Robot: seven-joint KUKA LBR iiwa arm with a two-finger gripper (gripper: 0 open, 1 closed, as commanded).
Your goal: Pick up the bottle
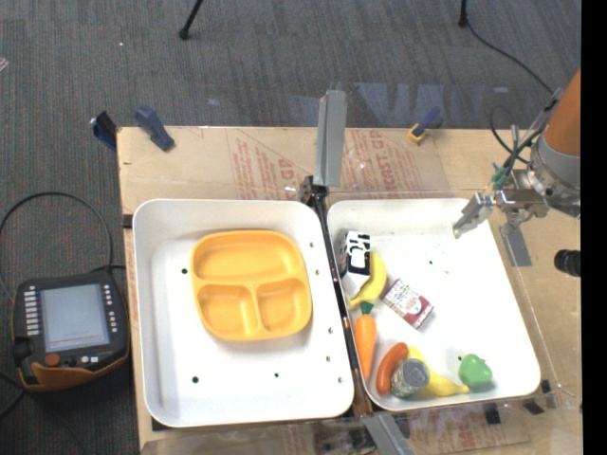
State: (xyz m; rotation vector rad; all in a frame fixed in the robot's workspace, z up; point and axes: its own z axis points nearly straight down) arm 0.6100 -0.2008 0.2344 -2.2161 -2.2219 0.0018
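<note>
The pincer is hovering over the right bin's upper right rim, its opening unclear, cannot tell. The bottle is lying against the bin's left wall, touching the banana.

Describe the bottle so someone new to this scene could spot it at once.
Look in the right-hand bin, along its left wall near the far end. The bottle lies there, white with a bold black label, touching the upper end of the banana. It is the one black-and-white item among the brightly coloured toy foods.
</note>
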